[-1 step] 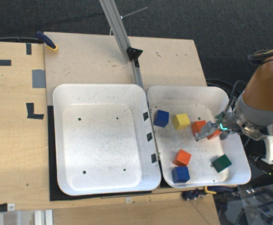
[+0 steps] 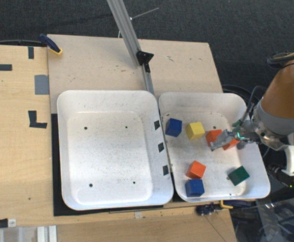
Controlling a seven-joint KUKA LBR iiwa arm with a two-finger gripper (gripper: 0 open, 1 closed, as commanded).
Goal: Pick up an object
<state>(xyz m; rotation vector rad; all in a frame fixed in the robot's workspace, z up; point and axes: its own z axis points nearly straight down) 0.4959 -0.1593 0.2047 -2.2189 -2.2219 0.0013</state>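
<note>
Where gripper (image 2: 221, 143) overlaps orange block (image 2: 214, 135), grip unclear (fingers blurred), right bin (image 2: 212, 101).

This looks like a robotics lab or test cell, not a home. The gripper (image 2: 222, 142) belongs to an industrial arm (image 2: 280, 102), grey w/ an orange band. Left of the gripper two shallow white bins (image 2: 68, 105) sit side by side on a plain plywood bench (image 2: 96, 59). Small coloured blocks, e.g. a blue cube (image 2: 173, 127) just left of the gripper, look like test pieces. Up-left of it an aluminium rail (image 2: 124, 21) crosses the bench; floor is dark carpet (image 2: 237, 14)
</note>
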